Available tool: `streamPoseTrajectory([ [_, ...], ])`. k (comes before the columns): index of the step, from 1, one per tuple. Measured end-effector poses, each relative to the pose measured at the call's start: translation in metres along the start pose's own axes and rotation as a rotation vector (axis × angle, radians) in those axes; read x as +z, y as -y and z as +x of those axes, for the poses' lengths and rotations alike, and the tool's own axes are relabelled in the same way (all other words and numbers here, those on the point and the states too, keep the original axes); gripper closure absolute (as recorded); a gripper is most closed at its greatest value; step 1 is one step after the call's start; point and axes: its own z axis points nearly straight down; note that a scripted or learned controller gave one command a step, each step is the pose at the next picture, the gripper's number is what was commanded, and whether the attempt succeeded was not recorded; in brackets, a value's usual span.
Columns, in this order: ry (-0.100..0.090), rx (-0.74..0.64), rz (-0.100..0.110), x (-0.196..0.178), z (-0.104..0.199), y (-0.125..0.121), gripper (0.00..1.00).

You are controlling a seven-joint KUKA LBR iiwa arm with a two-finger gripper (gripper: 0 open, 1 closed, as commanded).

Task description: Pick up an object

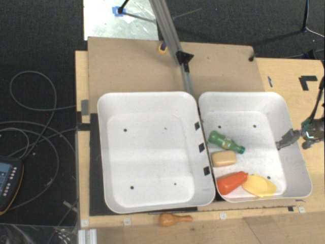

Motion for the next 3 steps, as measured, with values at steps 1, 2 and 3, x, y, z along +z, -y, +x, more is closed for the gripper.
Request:
streamPoseTrajectory([
  [1, 0.001, 0.000, -0.004, -0.002, 0.000, -0.001, 0.00],
  [2, -0.001, 0.004, 0.002, 0.061, -0.001, 0.000, 0.00],
  [3, -0.001, 0.003, 0.001, 0.106, 0.003, -0.008, 0.00],
])
